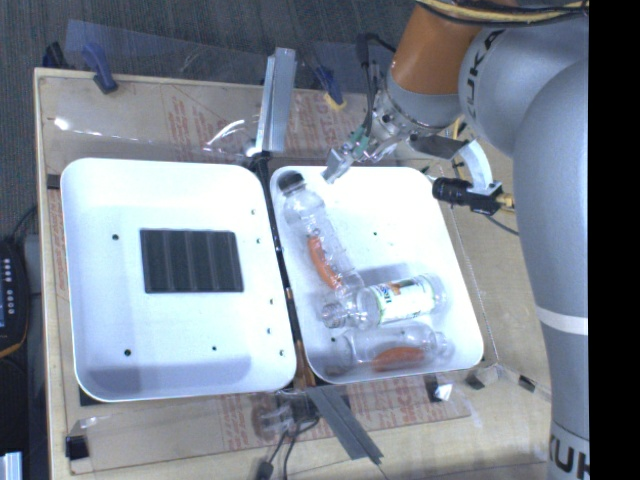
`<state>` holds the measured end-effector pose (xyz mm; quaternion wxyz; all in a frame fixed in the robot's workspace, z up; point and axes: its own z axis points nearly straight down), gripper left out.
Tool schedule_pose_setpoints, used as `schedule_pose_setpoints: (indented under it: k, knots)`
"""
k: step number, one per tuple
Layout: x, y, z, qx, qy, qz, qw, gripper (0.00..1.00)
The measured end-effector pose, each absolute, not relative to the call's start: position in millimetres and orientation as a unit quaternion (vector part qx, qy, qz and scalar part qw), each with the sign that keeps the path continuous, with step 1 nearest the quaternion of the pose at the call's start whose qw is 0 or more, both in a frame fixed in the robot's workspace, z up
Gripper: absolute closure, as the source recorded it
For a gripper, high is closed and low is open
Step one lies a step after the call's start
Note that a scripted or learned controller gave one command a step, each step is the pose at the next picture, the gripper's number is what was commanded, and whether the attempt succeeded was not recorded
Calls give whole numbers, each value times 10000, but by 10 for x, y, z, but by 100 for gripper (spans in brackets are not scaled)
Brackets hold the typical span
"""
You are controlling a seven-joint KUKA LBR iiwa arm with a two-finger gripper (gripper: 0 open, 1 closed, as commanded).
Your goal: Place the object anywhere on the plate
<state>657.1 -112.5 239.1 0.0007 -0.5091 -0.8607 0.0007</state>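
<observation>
Holding three clear bottles (pixel 372 303), the right bin (pixel 420 208); left bin (pixel 100 268) holds a dark plate (pixel 191 261); claw (pixel 345 160) state unclear.

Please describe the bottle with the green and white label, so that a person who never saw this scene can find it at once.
Look at the right white bin, which holds three clear plastic bottles. Near its front right corner one bottle lies on its side. It alone wears a green and white label; its neighbours show only orange.

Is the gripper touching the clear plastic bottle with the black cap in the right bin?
Apart. The camera view shows bare white bin floor between the gripper and the clear plastic bottle.
</observation>
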Motion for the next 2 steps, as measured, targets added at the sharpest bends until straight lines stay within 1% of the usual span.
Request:
schedule_pose_setpoints:
  k: [1, 2]
  knots:
    - [6574, -1154, 3055, -3326, -9431, 4, -16, 100]
    - [6365, -838, 3221, -4985, -8669, 10, 11, 100]
